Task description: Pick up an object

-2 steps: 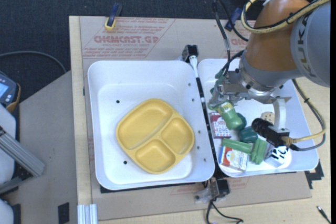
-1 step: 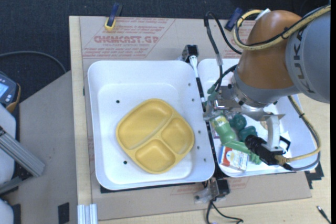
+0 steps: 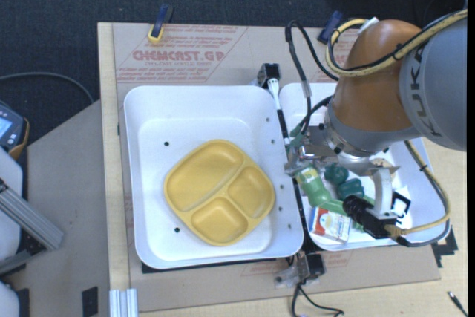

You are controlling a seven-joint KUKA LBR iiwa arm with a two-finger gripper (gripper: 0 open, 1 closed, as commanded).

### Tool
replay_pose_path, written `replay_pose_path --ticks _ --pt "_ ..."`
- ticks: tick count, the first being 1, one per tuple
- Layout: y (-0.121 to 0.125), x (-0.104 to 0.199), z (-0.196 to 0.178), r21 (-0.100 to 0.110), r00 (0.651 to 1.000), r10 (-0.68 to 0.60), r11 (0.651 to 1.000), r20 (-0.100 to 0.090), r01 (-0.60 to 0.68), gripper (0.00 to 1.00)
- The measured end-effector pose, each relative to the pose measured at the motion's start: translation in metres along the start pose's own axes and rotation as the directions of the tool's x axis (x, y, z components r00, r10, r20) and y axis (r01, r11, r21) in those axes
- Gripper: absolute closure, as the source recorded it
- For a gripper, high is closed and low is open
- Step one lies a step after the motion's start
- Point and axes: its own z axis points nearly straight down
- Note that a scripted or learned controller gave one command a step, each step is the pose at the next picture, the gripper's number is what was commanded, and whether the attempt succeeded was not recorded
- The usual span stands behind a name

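Note:
My gripper [image 3: 303, 162] reaches down at the left side of the right bin [image 3: 297, 96], close to the wall shared with the left bin. Just below it lies a light green object [image 3: 317, 188], and beside that a teal object [image 3: 338, 175]; whether either is held is hidden by the wrist. A white packet with red and orange print [image 3: 329, 223] lies at the front of the right bin. The grey and orange arm [image 3: 378, 78] covers most of that bin.
The left bin [image 3: 141, 115] holds a yellow divided plate [image 3: 219, 191] near its middle. Cardboard [image 3: 178, 52] lies under both bins, with clamps at its far edge. Black cables [image 3: 297, 59] run over the right bin's back.

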Motion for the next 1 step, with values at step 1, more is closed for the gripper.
replay_pose_path --ticks 1 --pt "0.0153 0.0051 -0.013 -0.008 1.0 -0.001 1.0 0.001 0.001 1.0"
